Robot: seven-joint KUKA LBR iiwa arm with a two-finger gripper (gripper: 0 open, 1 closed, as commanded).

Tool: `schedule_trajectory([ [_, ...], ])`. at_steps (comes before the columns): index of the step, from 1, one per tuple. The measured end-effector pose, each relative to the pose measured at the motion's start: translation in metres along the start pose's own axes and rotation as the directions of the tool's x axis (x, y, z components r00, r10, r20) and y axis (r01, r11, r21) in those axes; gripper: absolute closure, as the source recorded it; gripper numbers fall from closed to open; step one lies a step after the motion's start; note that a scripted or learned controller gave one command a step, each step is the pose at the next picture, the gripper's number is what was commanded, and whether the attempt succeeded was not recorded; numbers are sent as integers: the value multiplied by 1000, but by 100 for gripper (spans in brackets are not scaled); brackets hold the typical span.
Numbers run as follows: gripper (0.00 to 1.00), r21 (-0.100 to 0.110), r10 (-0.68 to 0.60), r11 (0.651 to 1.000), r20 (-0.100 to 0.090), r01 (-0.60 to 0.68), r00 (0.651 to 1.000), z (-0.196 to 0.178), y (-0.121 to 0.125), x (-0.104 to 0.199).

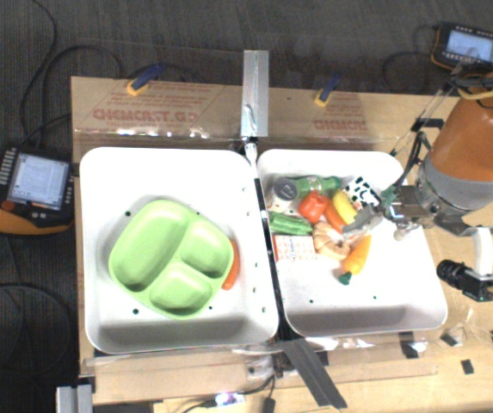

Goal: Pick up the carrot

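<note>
Carrot (356, 257): orange, green tip, tilted.

The hand's (368, 220) fingertips blur into the toy pile (319, 206) at its nine o'clock, and the green plate (170, 255) hides most of an orange piece (231, 265).

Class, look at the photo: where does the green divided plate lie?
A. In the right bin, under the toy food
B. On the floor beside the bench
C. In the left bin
C: the green divided plate rests on the floor of the left bin, apart from the toy food in the right bin.
</note>
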State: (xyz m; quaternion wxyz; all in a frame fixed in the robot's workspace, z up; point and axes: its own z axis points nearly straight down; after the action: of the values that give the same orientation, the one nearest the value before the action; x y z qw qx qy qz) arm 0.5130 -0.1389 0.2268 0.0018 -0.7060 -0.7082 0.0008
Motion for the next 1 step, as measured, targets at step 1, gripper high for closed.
schedule_trajectory([
  [1, 0, -13, -109, 994, 7, 109, 994, 119, 31, -39],
])
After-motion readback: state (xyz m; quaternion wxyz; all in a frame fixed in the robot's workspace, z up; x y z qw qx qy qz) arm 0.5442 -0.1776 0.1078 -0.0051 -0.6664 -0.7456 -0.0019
